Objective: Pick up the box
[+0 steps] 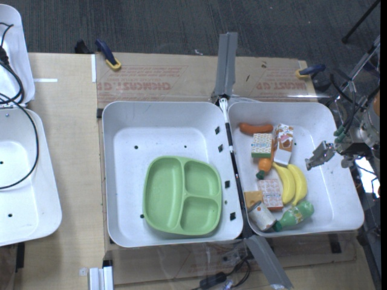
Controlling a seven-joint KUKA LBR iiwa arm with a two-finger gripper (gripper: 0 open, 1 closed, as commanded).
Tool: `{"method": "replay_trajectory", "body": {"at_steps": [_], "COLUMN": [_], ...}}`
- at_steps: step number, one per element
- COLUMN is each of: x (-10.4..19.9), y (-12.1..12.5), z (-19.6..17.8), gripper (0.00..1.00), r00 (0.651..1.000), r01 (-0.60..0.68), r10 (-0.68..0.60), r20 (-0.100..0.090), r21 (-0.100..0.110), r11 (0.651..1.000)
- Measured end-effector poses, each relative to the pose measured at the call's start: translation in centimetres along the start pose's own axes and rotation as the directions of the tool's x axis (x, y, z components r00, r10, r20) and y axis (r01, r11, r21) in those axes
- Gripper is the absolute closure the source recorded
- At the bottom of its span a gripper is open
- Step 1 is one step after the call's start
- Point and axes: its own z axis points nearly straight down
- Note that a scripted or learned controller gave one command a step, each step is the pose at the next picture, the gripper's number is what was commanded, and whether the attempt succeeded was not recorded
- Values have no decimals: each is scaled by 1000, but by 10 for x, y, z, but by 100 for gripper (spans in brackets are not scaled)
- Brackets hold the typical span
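Gripper [318, 156] hangs over the right bin [338, 219], fingers slightly apart, gripping nothing. The box [283, 144] (white, red print) lies well left of the fingertips, touching a green carton [262, 145]. 2 bananas [292, 183] lie below-left of the fingers. A green plate [182, 195] sits in the left bin [121, 180].

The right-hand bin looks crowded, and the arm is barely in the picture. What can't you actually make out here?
- Arm: cut off by the camera view's right edge.
- Gripper: too small and blurred to read.
- Small boxes: printing too small to read.
- Carton in the right bin: partly hidden behind the green bottle.
- Carrot: lower end tucked under the bananas.
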Motion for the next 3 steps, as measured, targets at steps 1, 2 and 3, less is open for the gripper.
{"method": "replay_trajectory", "body": {"at_steps": [1,2,3], "x": [44,42,42], "y": [79,79,79], "z": [116,107,107], "gripper": [0,100,0], "r00": [999,999,999], "r01": [-48,-52,-52], "r10": [48,52,52], "r20": [0,0,0], "r21": [2,2,2], "r11": [999,999,999]}}
